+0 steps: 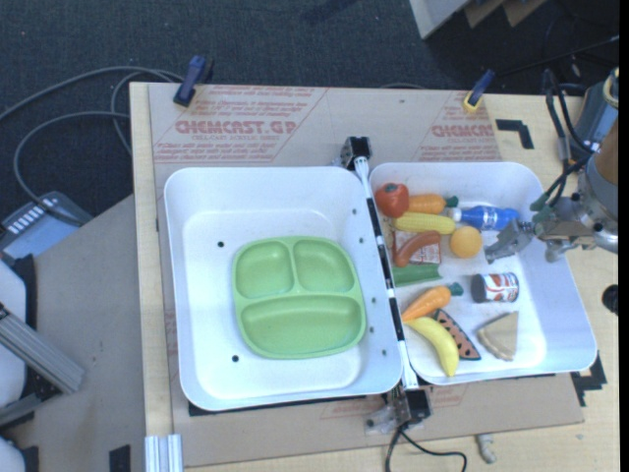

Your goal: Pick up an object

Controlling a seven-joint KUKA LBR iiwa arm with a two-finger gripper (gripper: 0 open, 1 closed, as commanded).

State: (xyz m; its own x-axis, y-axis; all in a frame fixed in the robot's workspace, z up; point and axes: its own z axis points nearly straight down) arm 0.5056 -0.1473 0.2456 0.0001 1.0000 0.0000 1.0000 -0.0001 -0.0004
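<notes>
Right bin: you have the toy food heaped along the left wall of the right bin (560, 308), so every candidate sits in 1 tight cluster with bare floor to its right.
Targets: the tomato (391, 199) and bottle (484, 216) lie far, the orange (465, 242) and can (495, 287) mid-bin, the carrot (427, 303), banana (436, 342) and sandwich (499, 335) near. I judge the bottle or orange the likeliest pick, being closest to the pincer.
Left bin: the left bin (197, 264) carries only a green tray (298, 296) with 3 compartments, well apart from the food.
Pincer: the pincer (511, 236) hangs over the far right part of the right bin, just right of the orange and beside the bottle's end. You can see nothing between its fingers; whether they are spread or closed I cannot tell.
Arm: the arm (600, 165) reaches in from the right, wrist low over the bin, pincer pointing left toward the cluster.
Counter: the counter (295, 116) is a printed board under both bins.
</notes>
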